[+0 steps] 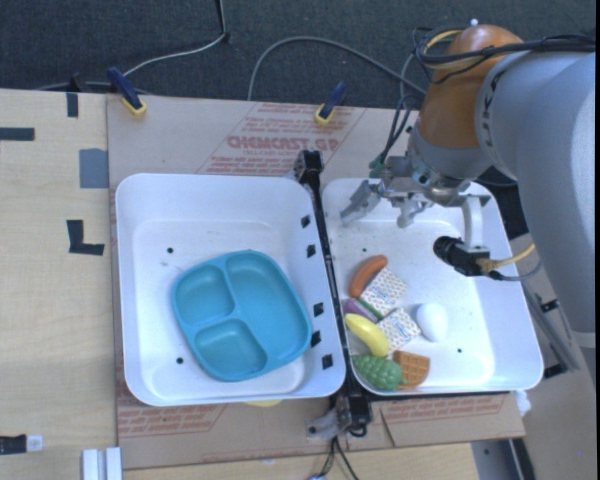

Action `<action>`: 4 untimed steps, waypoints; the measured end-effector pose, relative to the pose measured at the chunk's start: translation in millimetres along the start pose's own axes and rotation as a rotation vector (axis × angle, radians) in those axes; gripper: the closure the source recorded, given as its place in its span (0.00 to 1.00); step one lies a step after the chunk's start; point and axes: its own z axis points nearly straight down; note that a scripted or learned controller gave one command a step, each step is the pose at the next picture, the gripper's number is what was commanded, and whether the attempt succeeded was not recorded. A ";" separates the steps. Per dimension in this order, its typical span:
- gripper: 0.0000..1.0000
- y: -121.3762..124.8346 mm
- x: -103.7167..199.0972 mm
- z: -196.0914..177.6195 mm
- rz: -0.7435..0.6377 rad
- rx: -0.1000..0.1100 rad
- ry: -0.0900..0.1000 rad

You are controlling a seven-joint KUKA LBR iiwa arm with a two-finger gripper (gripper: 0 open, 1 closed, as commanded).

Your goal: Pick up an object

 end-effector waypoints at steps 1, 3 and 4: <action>0.00 -57.7 5.7 0.1 0.001 0.000 0.000; 1.00 -51.4 -36.1 88.3 0.002 -0.005 -0.003; 1.00 -71.2 19.8 -0.9 -0.001 -0.002 0.001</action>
